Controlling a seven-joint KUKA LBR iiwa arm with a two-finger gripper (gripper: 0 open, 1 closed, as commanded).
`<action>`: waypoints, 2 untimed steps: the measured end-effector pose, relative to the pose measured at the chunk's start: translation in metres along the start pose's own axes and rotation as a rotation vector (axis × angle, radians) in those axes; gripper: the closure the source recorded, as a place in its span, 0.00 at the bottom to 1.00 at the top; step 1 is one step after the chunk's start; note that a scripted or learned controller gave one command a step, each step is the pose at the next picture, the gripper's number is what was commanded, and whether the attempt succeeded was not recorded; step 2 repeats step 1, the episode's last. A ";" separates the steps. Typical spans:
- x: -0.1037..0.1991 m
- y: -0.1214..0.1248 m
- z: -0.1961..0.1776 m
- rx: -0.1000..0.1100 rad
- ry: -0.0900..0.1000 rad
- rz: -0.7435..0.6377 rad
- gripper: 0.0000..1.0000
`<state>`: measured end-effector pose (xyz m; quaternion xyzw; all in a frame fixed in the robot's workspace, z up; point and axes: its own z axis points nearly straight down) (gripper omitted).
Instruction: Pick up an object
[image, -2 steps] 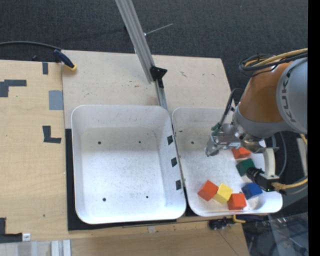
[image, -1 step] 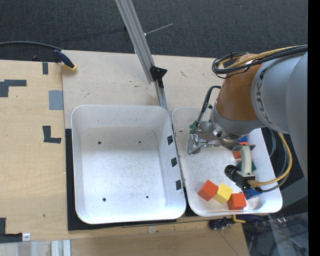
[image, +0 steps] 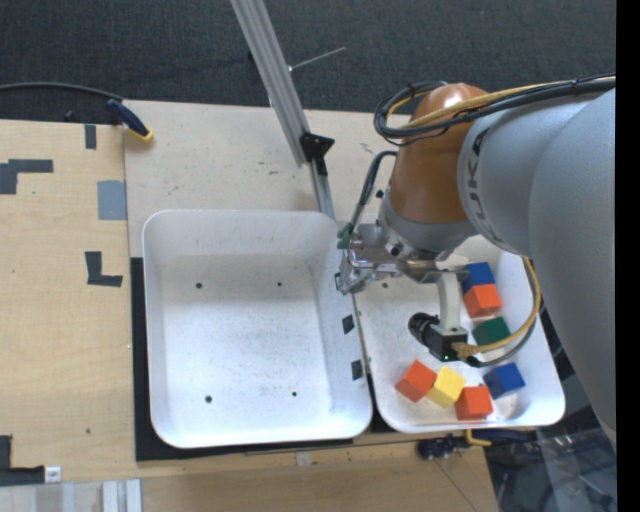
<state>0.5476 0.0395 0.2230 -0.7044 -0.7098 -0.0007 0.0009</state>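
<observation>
Several small cubes lie in the right bin (image: 545, 405). A blue cube (image: 478, 273), an orange cube (image: 484, 299) and a green cube (image: 491, 331) sit in a line near its right side. Toward the front lie an orange cube (image: 415, 381), a yellow cube (image: 447, 386), another orange cube (image: 474, 402) and a blue cube (image: 506, 378). My gripper (image: 350, 272) hangs over the wall between the two bins, left of and behind the cubes. Nothing is seen held in it.
The left bin (image: 150, 240) stands beside the right one. A slanted metal pole (image: 285, 90) rises behind the bins. The arm's grey body and orange band (image: 440, 110) cover the right bin's rear. A black cable fitting (image: 428, 330) hangs above the cubes.
</observation>
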 end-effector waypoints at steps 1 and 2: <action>0.049 0.006 -0.010 0.001 0.000 0.001 1.00; 0.049 0.006 -0.010 0.001 0.000 0.001 1.00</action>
